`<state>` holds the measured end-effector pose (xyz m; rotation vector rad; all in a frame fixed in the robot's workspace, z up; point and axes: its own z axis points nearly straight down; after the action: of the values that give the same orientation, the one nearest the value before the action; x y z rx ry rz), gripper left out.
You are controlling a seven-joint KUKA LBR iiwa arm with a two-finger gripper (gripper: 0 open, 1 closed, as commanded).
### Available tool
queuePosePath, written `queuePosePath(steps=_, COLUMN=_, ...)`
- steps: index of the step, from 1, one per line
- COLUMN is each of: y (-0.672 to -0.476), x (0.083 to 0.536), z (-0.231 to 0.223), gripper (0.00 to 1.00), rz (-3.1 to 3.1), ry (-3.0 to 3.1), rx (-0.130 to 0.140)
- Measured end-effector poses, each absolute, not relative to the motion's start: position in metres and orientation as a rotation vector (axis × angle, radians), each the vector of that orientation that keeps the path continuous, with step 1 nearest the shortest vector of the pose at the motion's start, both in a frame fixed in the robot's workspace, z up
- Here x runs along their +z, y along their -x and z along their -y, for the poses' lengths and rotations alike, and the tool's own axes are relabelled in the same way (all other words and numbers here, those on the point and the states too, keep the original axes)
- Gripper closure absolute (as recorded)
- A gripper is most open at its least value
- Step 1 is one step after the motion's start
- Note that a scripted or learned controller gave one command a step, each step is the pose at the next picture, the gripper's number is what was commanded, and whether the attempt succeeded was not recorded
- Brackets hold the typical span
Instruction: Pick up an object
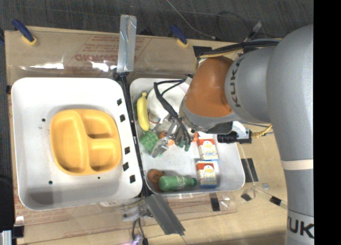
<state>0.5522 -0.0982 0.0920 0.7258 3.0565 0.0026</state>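
Your arm (256, 89) reaches in from three o'clock and hangs over the right bin (238, 177), its orange band covering that bin's upper half. The jaws (166, 141) sit low over the bin's left-centre, among cables; you cannot tell from here whether they are released or clenched, and nothing is plainly seen between them. Just at nine o'clock of them lies a green knobbly object (148, 141), close beside or touching. A yellow banana (142, 112) lies at eleven o'clock, along the bin's left wall. At six o'clock a green bottle (176, 182) lies on its side, a brown item (155, 175) at its left end. Two small cartons (207, 161) stand at four o'clock. The left bin (26, 132) carries a yellow divided tray (85, 140).
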Motion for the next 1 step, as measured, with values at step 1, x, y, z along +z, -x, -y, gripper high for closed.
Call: queuePosePath(steps=1, y=-0.5638, x=0.0923, z=0.0968, gripper=0.0, rz=-3.017, ry=-0.871, rx=0.0)
